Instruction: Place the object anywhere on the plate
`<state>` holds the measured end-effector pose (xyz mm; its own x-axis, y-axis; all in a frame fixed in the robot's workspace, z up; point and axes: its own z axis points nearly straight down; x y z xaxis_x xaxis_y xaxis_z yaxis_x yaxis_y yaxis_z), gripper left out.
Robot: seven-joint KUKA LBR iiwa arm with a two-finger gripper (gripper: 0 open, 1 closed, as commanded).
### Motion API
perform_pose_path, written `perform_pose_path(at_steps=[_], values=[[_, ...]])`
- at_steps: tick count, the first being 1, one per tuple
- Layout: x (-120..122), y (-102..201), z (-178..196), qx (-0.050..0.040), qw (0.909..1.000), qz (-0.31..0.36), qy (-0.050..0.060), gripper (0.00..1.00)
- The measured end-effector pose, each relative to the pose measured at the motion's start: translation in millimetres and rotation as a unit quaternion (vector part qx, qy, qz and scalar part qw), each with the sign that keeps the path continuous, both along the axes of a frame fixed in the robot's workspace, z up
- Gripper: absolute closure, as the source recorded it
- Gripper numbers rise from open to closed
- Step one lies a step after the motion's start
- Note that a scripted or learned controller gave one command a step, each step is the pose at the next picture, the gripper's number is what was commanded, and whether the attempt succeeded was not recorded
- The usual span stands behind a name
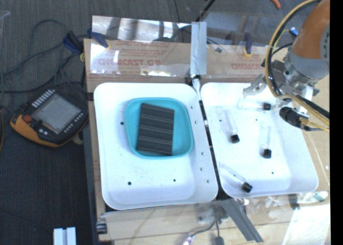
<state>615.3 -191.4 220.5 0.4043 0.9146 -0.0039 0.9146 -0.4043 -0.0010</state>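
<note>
A dark grey ribbed block lies flat on the blue plate, which sits in the left bin. My gripper hangs over the far right corner of the right bin, well away from the plate. Just below it lies a clear tube with a black cap.
Several clear tubes with black caps lie scattered in the right bin, such as one near its middle and one by its front edge. A cardboard wall stands behind both bins. A handheld controller rests left of the bench.
</note>
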Motion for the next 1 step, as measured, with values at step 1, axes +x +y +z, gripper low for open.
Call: perform_pose_path(at_steps=[1], values=[[3.7,-10.6,84.4,-0.0005,0.9987,-0.05,-0.001,0.0]])
